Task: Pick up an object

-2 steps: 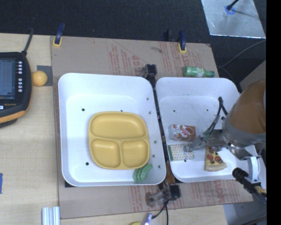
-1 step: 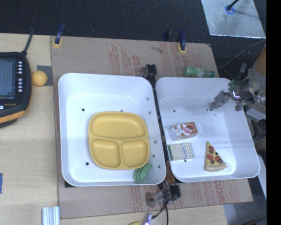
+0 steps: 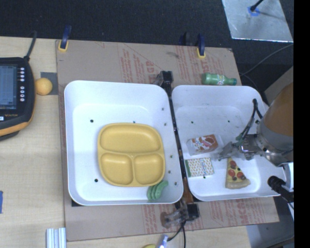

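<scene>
The right bin holds three small things. A reddish snack packet lies near its middle, a green-and-white patterned card sits just below that, and a toy pizza slice lies toward the front right. My gripper hangs low over this bin, reaching in from the right. It is just right of the packet and just above the pizza slice, and nothing shows in its grasp. The arm's orange band is at the right edge.
The left bin holds a yellow divided plate, with a green toy at its front right corner. A green bottle lies behind the right bin. A teach pendant and an orange ball are on the bench at left.
</scene>
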Controlling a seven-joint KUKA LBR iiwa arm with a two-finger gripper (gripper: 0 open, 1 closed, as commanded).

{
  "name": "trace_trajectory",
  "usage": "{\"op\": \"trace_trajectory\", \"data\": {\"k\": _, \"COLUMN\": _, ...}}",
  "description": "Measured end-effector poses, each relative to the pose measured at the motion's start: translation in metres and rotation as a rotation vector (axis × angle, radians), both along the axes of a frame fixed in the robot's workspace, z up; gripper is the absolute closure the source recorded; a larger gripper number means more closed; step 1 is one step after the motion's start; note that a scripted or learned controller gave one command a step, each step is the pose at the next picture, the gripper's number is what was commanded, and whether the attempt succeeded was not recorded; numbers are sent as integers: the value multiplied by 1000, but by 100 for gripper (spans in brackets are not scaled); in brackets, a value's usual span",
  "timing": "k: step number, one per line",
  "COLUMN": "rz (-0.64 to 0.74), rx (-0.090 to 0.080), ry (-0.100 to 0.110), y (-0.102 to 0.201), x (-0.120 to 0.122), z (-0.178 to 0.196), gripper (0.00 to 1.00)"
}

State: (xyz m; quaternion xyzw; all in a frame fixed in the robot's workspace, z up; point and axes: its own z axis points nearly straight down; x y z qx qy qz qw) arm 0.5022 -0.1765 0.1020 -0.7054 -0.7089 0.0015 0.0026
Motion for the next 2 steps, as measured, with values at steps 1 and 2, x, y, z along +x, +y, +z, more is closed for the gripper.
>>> {"op": "trace_trajectory", "data": {"k": 1, "rz": 2, "rx": -3, "ry": -5, "y": 42, "x": -26, "z": -11, "gripper": 0}}
{"op": "trace_trajectory", "data": {"k": 2, "rz": 6, "rx": -2, "ry": -2, "y": 41, "x": -26, "z": -1, "gripper": 100}}
